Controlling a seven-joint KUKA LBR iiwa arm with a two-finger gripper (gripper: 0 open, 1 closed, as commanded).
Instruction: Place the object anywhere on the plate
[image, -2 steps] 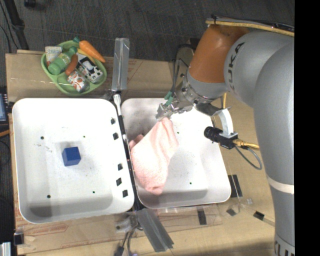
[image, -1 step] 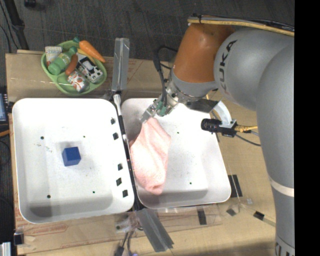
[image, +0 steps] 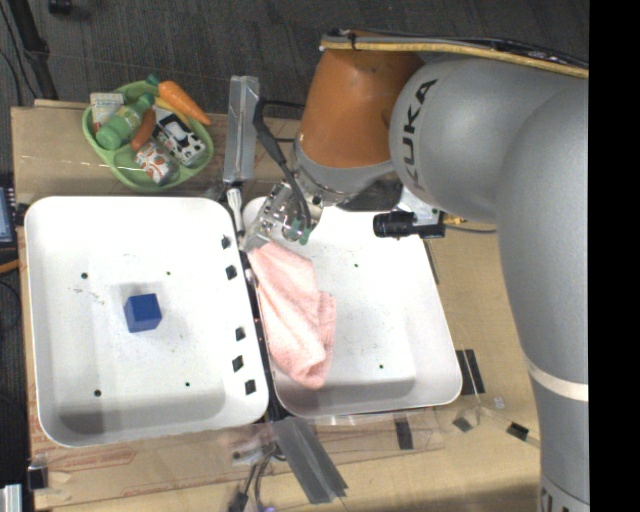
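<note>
A pink cloth (image: 295, 315) lies along the left side of the right bin (image: 400, 330), stretching from its upper left corner towards the front wall. My gripper (image: 282, 222) is low over the cloth's upper end, at the bin's back left corner, and I cannot see whether it touches the cloth. A pale round rim, possibly the plate (image: 256, 211), peeks out just left of the gripper, mostly hidden under it. A small blue cube (image: 143, 311) sits in the middle of the left bin (image: 60, 250).
A green bowl (image: 120, 165) with toy food, including a carrot, stands behind the left bin. The arm's big grey body (image: 500, 150) covers the right bin's back right part. A grey bracket (image: 240, 125) stands behind the divide between the bins.
</note>
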